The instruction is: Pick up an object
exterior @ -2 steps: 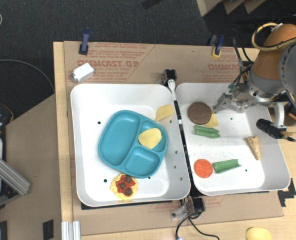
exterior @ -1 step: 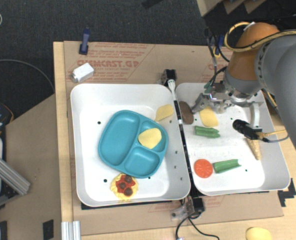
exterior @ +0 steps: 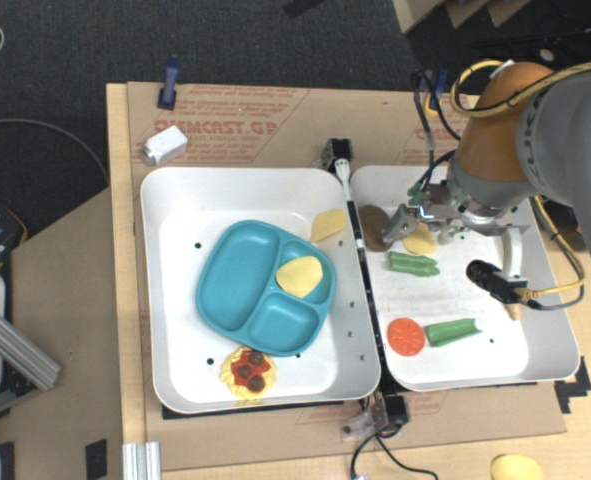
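My gripper (exterior: 421,220) hangs low over the back left part of the right bin (exterior: 545,363). Right under it lies a small yellow piece (exterior: 419,240), partly covered by it. A brown piece (exterior: 373,226) sits just to its left by the bin wall. In front of it lie a green pod (exterior: 412,264), a red round slice (exterior: 406,336) and a green stick (exterior: 451,331). Nothing shows as lifted off the bin floor.
The left bin (exterior: 170,268) holds a blue divided plate (exterior: 245,288) with a yellow lump (exterior: 299,275) on it, a yellow wedge (exterior: 327,225) and a pizza-like toy (exterior: 248,371). A black fitting with a yellow cable (exterior: 497,280) hangs off the arm over the right bin.
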Robot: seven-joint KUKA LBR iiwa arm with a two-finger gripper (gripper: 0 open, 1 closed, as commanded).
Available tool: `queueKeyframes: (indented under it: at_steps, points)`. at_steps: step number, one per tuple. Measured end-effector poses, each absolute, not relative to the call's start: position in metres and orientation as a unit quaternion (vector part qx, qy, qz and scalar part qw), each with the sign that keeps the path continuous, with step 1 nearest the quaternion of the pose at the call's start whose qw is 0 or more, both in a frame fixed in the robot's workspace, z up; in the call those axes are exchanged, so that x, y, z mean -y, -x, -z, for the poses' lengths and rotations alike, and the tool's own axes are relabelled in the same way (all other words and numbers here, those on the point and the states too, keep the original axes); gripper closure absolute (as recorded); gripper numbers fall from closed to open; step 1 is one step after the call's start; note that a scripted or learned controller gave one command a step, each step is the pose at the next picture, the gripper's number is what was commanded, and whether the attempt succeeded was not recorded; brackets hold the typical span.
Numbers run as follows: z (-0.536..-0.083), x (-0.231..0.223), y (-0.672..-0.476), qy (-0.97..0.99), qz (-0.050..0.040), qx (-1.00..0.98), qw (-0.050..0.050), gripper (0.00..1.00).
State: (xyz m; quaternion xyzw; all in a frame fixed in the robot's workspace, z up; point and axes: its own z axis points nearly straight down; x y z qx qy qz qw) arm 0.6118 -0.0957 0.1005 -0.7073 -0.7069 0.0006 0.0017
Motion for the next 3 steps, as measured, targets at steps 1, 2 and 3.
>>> queueKeyframes:
  at_steps: [1, 2, 3]
  points:
    - [-0.110, 0.097, -0.613, 0.708, 0.0003, 0.707, 0.000, 1.00]
    - [-0.242, 0.120, -0.596, 0.708, 0.0040, 0.706, -0.007, 1.00]
    - [-0.190, -0.085, -0.574, 0.701, 0.0005, 0.713, 0.005, 1.00]
